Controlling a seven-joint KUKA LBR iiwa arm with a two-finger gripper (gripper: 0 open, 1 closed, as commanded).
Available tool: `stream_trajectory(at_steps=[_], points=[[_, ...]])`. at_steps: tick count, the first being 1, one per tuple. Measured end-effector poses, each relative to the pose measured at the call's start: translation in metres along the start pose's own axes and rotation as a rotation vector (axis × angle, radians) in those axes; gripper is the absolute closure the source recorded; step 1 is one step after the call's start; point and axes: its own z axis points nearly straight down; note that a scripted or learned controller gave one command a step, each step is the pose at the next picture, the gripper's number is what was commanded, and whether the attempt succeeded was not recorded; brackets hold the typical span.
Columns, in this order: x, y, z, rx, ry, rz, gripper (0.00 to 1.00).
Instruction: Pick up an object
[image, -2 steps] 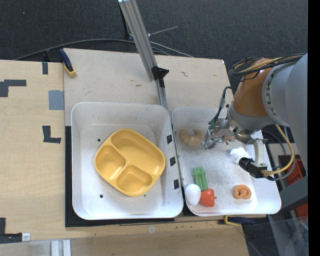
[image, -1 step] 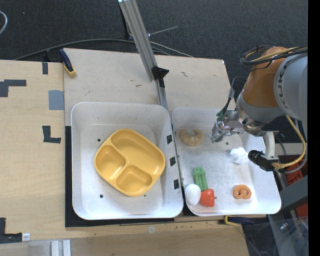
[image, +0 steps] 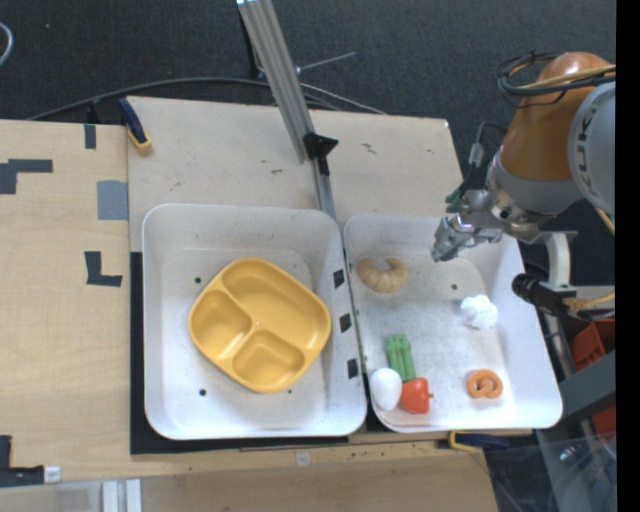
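My gripper (image: 447, 246) hangs over the far part of the right bin (image: 520, 290), above and to the right of a tan croissant (image: 383, 274). Nothing shows between its fingers. Below it lies a small white crumpled object (image: 480, 312). Near the bin's front lie an orange ring-shaped piece (image: 485, 384), a white egg (image: 385, 387), a red pepper (image: 415, 395) and a green celery-like stalk (image: 400, 355).
A yellow divided plate (image: 260, 322) sits in the left bin (image: 160, 300). A grey metal pole (image: 290, 90) slants across the bench behind the bins. A yellow-and-blue clamp (image: 135, 125) lies at the back left.
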Motion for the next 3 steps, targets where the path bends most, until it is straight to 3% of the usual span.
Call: stream_trajectory(at_steps=[1,3], points=[[0.0,0.001,-0.051,0.001,0.0,0.001,1.0],[0.105,-0.025,-0.011,0.01,0.002,-0.004,1.0]])
